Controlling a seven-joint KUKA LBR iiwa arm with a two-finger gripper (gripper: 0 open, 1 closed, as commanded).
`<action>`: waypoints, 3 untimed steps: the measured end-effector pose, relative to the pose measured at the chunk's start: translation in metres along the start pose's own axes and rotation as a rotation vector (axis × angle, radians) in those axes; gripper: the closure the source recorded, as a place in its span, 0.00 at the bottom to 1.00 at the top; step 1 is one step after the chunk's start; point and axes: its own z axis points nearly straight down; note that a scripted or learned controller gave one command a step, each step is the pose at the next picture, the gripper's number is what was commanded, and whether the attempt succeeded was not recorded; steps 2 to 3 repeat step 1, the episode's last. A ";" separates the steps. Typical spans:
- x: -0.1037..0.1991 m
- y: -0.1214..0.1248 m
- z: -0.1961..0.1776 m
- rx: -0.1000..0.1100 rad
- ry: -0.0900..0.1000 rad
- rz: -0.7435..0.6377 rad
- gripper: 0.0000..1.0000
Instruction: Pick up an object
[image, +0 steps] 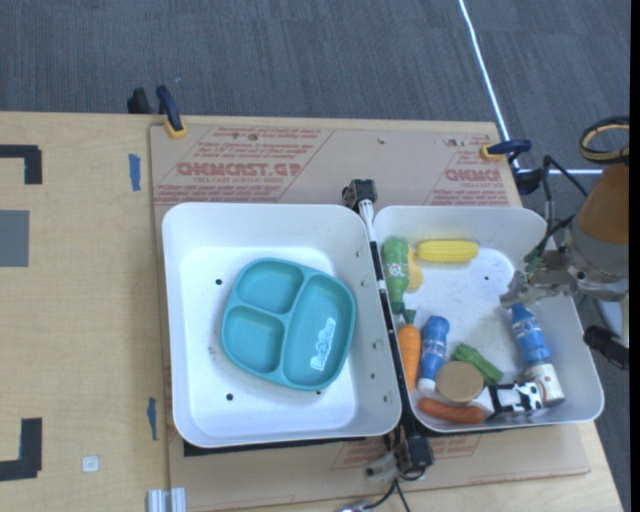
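Fingertips of the pincer (527, 288) hang over the right bin's (590, 400) far right part, just above the upper end of a blue bottle (529, 338). Whether the pincer is wide or narrow cannot be told at this angle; nothing is seen held in it. The step in hand looks like the approach: the arm has a target below but no grasp yet. The blue bottle is the likeliest thing to take, lying just beneath and toward the near rim. The next move would call for a straight descent with the tips straddling the bottle's narrow body, then a close and a lift.

Farther toward the near rim, a small black-and-white toy (524, 395) lies touching the bottle's lower end and could be nudged. To the pincer's left sit a green piece (477, 360), a round tan disc (460, 382), a second blue-and-white bottle (433, 350), a carrot (409, 352), a green bottle (395, 265) and a yellow corn cob (446, 251). Beyond these, the left bin (190, 300) holds a teal divided plate (288, 323). The bin wall just right of the pincer leaves little room.
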 end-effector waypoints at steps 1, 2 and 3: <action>0.068 -0.007 -0.095 -0.003 -0.005 -0.078 1.00; 0.068 -0.007 -0.095 -0.003 -0.005 -0.078 1.00; 0.068 -0.007 -0.095 -0.003 -0.005 -0.078 1.00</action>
